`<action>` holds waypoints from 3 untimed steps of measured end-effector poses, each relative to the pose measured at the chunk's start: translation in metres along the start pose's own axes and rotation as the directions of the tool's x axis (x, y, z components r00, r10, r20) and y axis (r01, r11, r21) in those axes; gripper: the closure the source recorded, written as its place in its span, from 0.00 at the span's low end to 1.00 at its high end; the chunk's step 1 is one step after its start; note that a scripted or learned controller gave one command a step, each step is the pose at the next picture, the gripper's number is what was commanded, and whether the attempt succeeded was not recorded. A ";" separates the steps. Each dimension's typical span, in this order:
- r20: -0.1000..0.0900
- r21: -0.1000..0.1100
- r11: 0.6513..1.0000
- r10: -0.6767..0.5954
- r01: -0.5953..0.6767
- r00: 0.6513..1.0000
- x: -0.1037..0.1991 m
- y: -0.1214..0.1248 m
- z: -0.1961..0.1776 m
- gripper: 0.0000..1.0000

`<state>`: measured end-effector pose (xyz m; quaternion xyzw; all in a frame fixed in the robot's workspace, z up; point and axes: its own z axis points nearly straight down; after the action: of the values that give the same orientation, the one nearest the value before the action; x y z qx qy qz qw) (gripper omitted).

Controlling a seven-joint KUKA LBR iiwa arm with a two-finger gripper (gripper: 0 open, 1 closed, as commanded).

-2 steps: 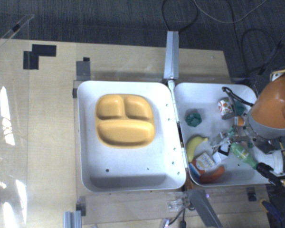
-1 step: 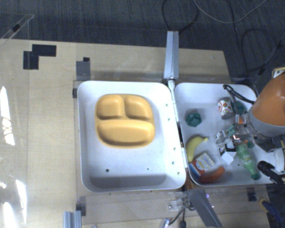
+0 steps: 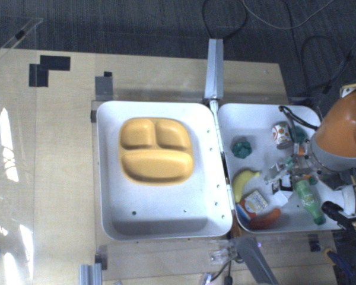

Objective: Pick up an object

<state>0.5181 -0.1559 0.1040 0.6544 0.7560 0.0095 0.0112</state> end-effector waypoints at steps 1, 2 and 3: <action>0.000 -0.002 1.000 -0.003 0.003 1.000 0.000 0.002 -0.008 1.00; 0.000 -0.003 1.000 -0.005 0.005 1.000 0.000 0.005 -0.016 1.00; 0.000 -0.003 1.000 -0.005 0.005 1.000 0.000 0.005 -0.016 0.00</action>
<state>0.5222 -0.1549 0.1204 0.6525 0.7576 0.0106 0.0121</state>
